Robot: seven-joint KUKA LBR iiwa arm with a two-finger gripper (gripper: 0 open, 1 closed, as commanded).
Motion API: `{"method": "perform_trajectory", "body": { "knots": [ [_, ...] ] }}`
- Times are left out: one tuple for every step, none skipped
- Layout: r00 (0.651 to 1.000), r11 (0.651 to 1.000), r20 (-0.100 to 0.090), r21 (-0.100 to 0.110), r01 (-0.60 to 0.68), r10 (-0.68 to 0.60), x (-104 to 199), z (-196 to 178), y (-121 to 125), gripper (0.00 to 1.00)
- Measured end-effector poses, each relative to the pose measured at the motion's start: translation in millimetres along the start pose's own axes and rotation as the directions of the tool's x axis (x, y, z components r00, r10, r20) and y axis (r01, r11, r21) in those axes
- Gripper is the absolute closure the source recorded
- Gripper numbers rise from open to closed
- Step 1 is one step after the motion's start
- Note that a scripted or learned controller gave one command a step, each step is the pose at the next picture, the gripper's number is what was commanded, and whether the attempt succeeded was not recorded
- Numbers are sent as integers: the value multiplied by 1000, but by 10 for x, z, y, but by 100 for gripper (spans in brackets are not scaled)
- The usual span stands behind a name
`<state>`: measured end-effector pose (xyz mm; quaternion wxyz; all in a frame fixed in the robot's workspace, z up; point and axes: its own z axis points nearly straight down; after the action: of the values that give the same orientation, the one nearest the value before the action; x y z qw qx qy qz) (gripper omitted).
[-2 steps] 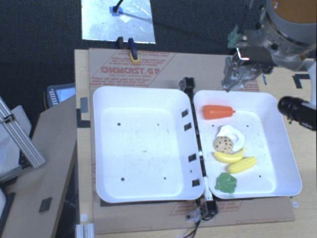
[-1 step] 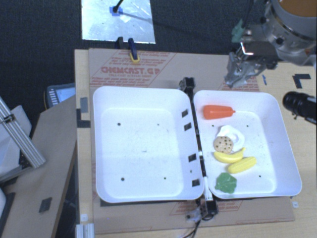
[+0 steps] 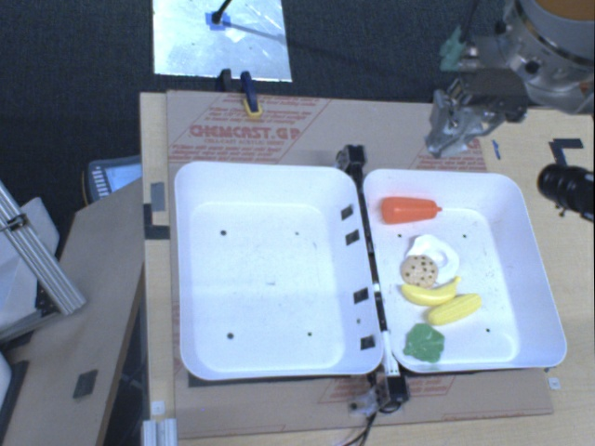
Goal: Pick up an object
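the pincer [image 3: 453,136] hangs above the cardboard-covered counter [image 3: 390,124], just beyond the far rim of the right bin [image 3: 539,277], with nothing between its metal fingers; whether those fingers stand apart or together cannot be told from this slant.

taking the carrot [image 3: 410,209] as landmark: it lies inside the right bin, close to the far wall, its long axis running across the bin from side to side, the blunt end toward the divider between the two bins and the tip pointing away from it. the pincer sits beyond the carrot and a little toward the tip side, outside the bin, so the carrot is the nearest thing to it.

nearer the camera than the carrot, a cookie [image 3: 419,269] rests on a white piece [image 3: 437,252], touching it. just nearer still lie a banana [image 3: 429,293] and a yellow cob [image 3: 455,308], side by side and both slanting. farthest from the carrot, by the near rim, sits a green leafy piece [image 3: 424,343].

the left bin [image 3: 200,277] lies across the divider from the carrot.

judged from this, no grasp has begun; the coming move likely means travelling in over the far rim and down, with the fingers set across the carrot's short width rather than along its length.
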<state>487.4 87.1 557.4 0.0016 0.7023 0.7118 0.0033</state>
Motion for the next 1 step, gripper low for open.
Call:
{"method": "perform_trajectory", "body": {
  "knots": [
    [1000,1000,-1,-2,5,-5,2,-108,5,100]
  ]
}}
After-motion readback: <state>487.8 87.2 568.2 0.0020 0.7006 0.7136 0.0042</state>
